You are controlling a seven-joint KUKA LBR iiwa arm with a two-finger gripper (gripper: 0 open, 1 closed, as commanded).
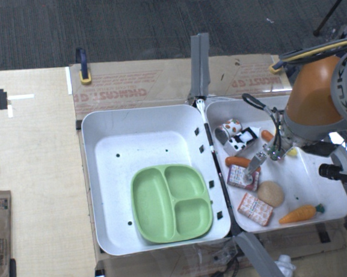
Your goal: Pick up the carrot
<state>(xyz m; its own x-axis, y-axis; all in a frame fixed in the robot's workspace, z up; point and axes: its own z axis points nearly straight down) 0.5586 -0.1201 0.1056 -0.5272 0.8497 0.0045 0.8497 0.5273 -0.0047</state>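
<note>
Two white bins, arm over the right one

The gripper (261, 158) hangs above packets; the orange carrot (298, 215) lies near the right bin's (342, 207) front edge.

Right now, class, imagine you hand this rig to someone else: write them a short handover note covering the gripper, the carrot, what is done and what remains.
Gripper: low over the middle of the right bin, near a small patterned packet; whether it grips anything cannot be made out from this view.
Carrot: lying flat near the front edge of the right bin, green top pointing right, apart from the gripper and untouched.
Done: the arm has reached into the right bin, nothing more.
Left: move the gripper toward the front of the bin, close on the carrot and lift it.
</note>
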